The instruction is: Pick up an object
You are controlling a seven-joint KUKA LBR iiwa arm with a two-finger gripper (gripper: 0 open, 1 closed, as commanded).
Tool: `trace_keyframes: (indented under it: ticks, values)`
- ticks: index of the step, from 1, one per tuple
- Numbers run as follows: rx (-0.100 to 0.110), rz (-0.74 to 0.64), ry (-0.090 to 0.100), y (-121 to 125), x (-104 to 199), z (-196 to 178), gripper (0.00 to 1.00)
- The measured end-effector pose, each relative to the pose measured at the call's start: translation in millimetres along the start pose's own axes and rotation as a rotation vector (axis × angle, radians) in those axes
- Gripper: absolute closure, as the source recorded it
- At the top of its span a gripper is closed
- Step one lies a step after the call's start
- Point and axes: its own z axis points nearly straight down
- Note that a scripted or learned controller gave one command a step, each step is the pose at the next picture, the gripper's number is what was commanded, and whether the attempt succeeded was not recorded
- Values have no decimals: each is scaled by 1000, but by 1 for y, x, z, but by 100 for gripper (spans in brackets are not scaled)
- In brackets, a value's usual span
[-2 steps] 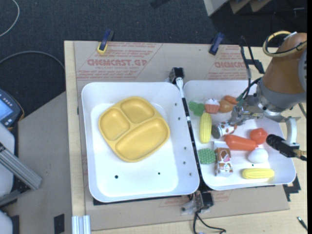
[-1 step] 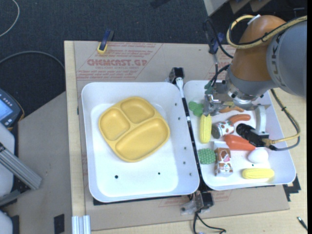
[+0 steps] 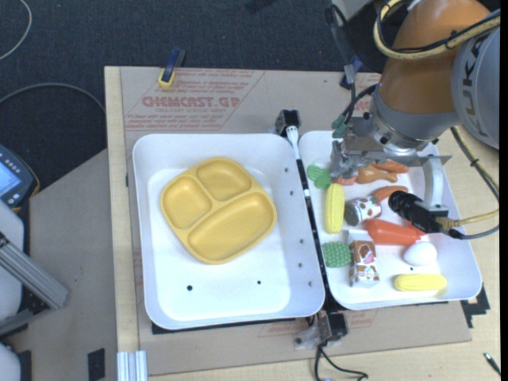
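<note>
The right bin (image 3: 468, 280) carries a crowd of small toy foods; the tool (image 3: 343, 165) hangs low over that bin's far left corner, just above a small green piece (image 3: 318, 175) by the rim, and whether it is wide or narrow cannot be told, the wrist hiding it; nothing is seen held. Next to it lies a yellow corn cob (image 3: 335, 206), long and upright along the bin's left wall; right of the cob sits a small red-and-white can (image 3: 367, 209); an orange carrot (image 3: 392, 232) lies slantwise near the middle, with a white egg (image 3: 420, 253) touching its right end; a yellow banana-like piece (image 3: 420, 282) rests near the front edge; a green knobbly block (image 3: 336, 253) and a printed carton (image 3: 363, 263) lie side by side at the front left; orange pieces (image 3: 384, 167) lie at the far side, partly under the arm (image 3: 429, 62).

The things sit close together, many touching, with little room between them; the barest floor of this bin is at its right and front corners. The left bin (image 3: 159, 292) holds a yellow divided plate (image 3: 218, 209) in its middle, with wide bare white floor along its front and right sides. The two bins meet along a dark seam; the counter (image 3: 119, 213) shows as a narrow brown border around them.
</note>
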Motion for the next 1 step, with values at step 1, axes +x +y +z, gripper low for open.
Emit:
trace_keyframes:
  ticks: [1]
  values:
    - [12, -2, 1, -27, 56, -9, 100]
